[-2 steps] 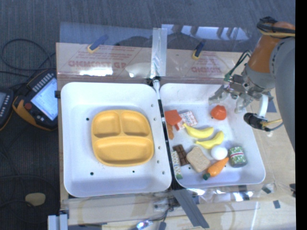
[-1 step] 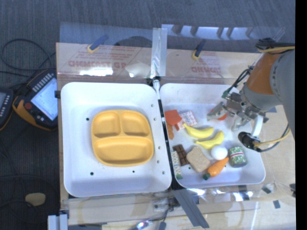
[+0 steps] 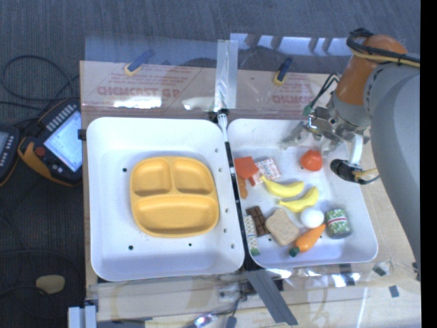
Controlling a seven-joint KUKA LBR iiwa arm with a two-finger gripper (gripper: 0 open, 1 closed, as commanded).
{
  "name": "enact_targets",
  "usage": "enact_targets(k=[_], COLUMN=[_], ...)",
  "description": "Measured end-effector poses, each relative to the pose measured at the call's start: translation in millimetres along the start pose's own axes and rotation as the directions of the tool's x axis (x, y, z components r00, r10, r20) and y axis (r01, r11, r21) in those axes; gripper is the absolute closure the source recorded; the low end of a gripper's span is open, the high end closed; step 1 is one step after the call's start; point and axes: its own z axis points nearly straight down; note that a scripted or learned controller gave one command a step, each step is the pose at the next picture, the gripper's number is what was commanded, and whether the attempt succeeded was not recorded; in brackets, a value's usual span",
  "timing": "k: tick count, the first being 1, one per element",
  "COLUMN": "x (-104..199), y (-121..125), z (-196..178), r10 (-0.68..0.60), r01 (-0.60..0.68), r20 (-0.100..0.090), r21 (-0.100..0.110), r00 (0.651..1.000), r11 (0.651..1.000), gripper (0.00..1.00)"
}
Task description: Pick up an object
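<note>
My gripper (image 3: 323, 134) hangs over the back of the right bin (image 3: 369, 251), just above and slightly right of a red tomato (image 3: 312, 160). Nothing can be seen held in it. Toward the front of this bin lie two yellow bananas (image 3: 293, 191), a white egg (image 3: 312, 218), a green can (image 3: 337, 223), an orange carrot (image 3: 308, 239), a slice of bread (image 3: 282, 226), a brown chocolate bar (image 3: 257, 221), an orange-red box (image 3: 246, 167) and a white packet (image 3: 268, 168).
The left bin (image 3: 102, 251) holds a yellow divided plate (image 3: 174, 195). A ridge where the two bins meet (image 3: 231, 183) separates them. A handheld control pendant (image 3: 58, 142) with cables lies off the bench at left. The grey arm (image 3: 399, 149) fills the right side.
</note>
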Motion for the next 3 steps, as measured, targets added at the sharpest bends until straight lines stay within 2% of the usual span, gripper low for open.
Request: enact_targets(k=[1, 2, 3], x=[-3.3, -4.0, -3.9], y=[-16.1, -16.1, -16.2], z=[0.7, -8.6, -8.5], r10=[-0.130, -0.131, -0.131], r01=[0.130, 0.132, 0.132], r20=[0.011, 0.015, 0.015], r21=[-0.017, -0.017, -0.016], r00=[0.991, 0.991, 0.991], r11=[0.991, 0.991, 0.991], gripper=[0.00, 1.00, 0.00])
